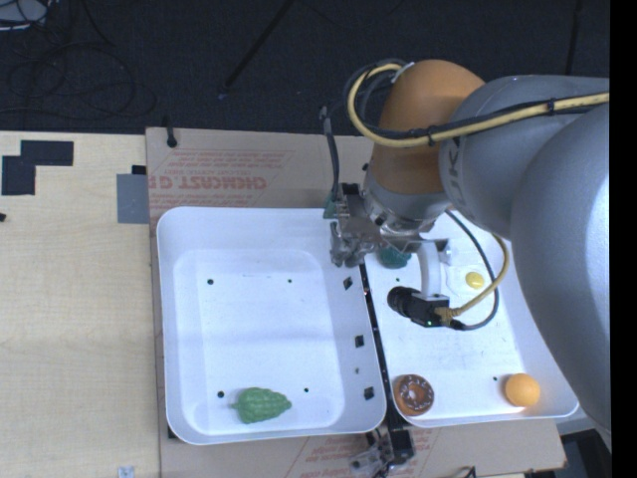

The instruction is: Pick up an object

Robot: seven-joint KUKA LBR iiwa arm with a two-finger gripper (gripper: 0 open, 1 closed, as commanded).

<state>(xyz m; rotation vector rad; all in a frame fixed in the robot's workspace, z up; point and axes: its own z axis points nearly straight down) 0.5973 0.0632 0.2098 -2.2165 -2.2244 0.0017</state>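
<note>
my tool hangs over the right bin's far left corner, a teal object just beside it; i cannot tell its grip.

Red mirrored print on cardboard sheet, reversed, not clearly readable

Lumpy toy in left bin; ball, donut in right bin.

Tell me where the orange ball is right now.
The orange ball sits in the right bin, near its front right corner, to the right of the donut in the camera view.
</note>
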